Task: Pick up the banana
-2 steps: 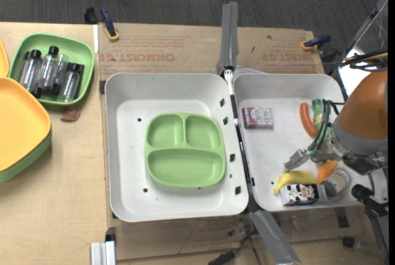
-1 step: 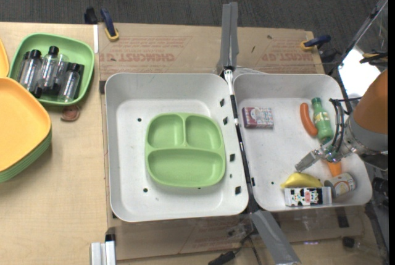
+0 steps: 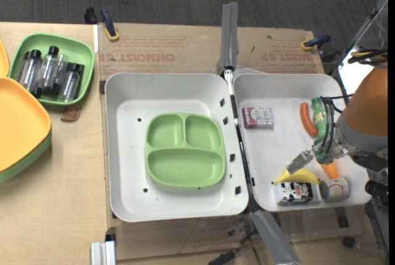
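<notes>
— Yellow, low in the right bin (image 3: 265, 196): that's the banana (image 3: 297, 176), lying near the front wall with its long axis roughly left to right, tips turned slightly down.

— And the gripper (image 3: 303, 161)?

— Just above the banana in this view, a little toward the back of the bin — one grey finger (image 3: 299, 162) slants down to the left toward the fruit's left half. Whether the fingers are apart or together, I cannot tell (the wrist hides the other side).

— Crowded there?

— Rather. A small printed box (image 3: 295, 192) sits touching the banana's front edge, a grey can (image 3: 336, 188) just to its right, an orange piece (image 3: 330, 169) beside the gripper. The bin floor is smooth white plastic, so the fruit may skid if nudged sideways. My guess: the fingers should straddle the banana across its short width, coming from behind — the front side has little room.
</notes>
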`<state>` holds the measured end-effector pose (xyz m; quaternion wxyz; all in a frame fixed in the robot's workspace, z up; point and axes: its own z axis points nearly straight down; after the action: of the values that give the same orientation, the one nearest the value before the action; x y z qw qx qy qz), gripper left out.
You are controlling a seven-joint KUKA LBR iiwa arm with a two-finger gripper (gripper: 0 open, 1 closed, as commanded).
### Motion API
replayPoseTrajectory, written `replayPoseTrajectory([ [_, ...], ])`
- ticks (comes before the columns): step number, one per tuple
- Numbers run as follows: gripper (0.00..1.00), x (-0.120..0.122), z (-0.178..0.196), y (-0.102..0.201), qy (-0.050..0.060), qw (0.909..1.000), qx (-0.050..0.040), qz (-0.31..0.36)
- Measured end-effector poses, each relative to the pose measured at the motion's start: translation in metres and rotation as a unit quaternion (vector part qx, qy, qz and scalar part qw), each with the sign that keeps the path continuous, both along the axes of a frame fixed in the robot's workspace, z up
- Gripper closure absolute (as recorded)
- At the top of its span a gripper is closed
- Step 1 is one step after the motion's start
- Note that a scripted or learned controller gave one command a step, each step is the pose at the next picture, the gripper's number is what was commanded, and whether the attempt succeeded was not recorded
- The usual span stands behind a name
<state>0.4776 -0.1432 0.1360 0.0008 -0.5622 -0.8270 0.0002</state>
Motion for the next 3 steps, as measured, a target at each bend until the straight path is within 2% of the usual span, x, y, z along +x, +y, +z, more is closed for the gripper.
replayPoseTrajectory([
  [1,0.0,0.001,-0.043,0.007,-0.002,0.9991,0.0006,0.041],
  [2,1.0,0.002,-0.033,0.007,-0.003,0.9992,0.001,0.04],
  [3,1.0,0.062,-0.022,0.001,-0.001,0.9981,-0.0007,0.062],
])
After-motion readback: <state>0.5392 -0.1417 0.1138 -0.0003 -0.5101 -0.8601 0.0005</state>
